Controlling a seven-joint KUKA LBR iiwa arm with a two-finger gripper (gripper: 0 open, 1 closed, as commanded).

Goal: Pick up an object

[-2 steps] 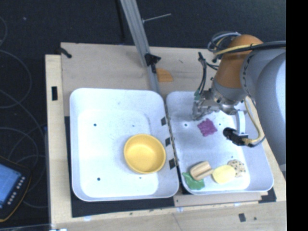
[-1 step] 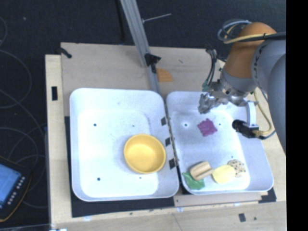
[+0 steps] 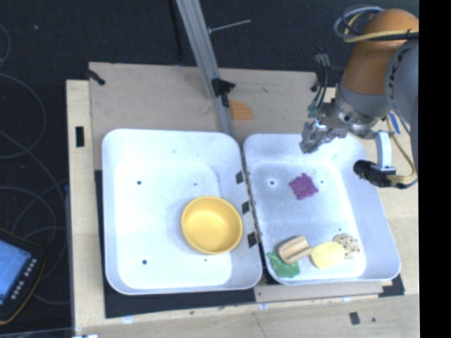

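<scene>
End effector (image 3: 311, 142) over right bin (image 3: 366, 210) far rim; grip state unclear.

no readable text, label, brand or number anywhere on the bins, objects or arm

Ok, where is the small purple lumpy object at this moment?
The small purple lumpy object lies in the right-hand white bin, toward its far half, lying apart from the items clustered at the near edge and just below the two-finger gripper.
</scene>
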